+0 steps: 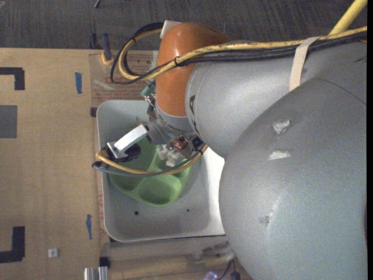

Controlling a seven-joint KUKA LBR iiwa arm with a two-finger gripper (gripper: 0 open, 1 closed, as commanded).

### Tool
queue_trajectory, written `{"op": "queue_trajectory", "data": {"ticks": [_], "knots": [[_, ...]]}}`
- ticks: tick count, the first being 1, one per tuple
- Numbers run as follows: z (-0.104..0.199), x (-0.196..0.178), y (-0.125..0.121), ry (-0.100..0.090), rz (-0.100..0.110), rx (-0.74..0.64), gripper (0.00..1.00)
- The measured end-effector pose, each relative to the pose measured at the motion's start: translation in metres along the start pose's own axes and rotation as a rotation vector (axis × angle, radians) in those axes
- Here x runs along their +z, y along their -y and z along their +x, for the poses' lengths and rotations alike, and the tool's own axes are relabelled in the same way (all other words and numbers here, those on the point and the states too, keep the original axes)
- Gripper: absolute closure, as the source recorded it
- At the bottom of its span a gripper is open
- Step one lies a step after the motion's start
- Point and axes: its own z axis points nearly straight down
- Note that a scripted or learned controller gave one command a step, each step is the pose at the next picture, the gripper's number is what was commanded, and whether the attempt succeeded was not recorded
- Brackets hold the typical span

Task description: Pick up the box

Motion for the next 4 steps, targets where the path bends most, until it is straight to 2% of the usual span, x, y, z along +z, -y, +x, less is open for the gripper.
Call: {"op": "queue_trajectory", "data": {"ticks": [1,2,3,4], "knots": [[0.004,-0.026,-0.001,0.002,-0.001,-0.384,1.00],[-0.020,0.126,0.015,0.003,0.003,-0.391,1.00],[-0.045,0.046,0.034,0.002,0.001,-0.491,1.00],[-0.030,0.008,-0.063,0.000,-0.001,-0.597,1.00]]}}
